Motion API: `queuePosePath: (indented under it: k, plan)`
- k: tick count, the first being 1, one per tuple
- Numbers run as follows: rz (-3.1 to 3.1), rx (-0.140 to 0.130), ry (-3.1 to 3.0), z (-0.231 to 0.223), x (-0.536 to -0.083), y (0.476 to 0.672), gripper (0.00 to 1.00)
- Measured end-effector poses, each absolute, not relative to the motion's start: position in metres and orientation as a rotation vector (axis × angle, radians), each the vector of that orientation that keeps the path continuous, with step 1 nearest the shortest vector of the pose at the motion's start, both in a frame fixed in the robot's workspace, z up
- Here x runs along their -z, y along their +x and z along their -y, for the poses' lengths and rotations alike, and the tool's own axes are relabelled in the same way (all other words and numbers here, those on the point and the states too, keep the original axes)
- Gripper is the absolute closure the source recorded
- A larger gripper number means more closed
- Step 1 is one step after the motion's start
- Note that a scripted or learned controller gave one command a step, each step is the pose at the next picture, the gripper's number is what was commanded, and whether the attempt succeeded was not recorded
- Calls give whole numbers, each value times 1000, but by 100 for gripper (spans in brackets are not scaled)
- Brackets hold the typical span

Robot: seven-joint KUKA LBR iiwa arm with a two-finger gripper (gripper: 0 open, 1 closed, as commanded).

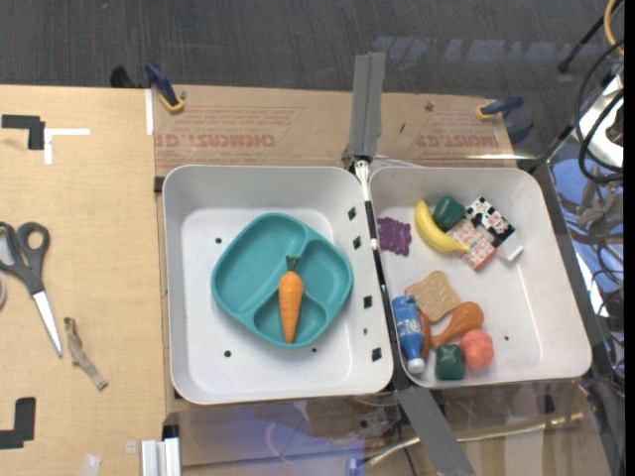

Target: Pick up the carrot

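Observation:
An orange carrot (290, 303) with a small green top lies lengthwise on a teal divided plate (238, 266) in the left white bin (189, 296). It rests along the plate's middle ridge, its tip pointing toward the front.
The right bin (541, 266) holds a banana (435, 229), purple grapes (395, 234), a dark green piece (448, 211), a patterned box (486, 228), toast (434, 291), a drumstick (454, 322), a blue bottle (408, 332) and a red ball (477, 347). Scissors (35, 276) lie on the bench at left.

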State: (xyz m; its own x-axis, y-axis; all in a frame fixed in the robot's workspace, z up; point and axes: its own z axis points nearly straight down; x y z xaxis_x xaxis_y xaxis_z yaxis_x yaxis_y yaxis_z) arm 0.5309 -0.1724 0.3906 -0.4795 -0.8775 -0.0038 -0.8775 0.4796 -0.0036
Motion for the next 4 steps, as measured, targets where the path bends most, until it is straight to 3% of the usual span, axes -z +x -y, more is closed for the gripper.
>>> queuePosePath:
  k: [1, 3, 4]
  plan:
    - [-2525, -3, -1865, 221, -366, 479, 100]
    - [-1941, -2, -2464, 218, -395, 479, 100]
    - [-1542, -3, -2732, 216, -415, 488, 100]
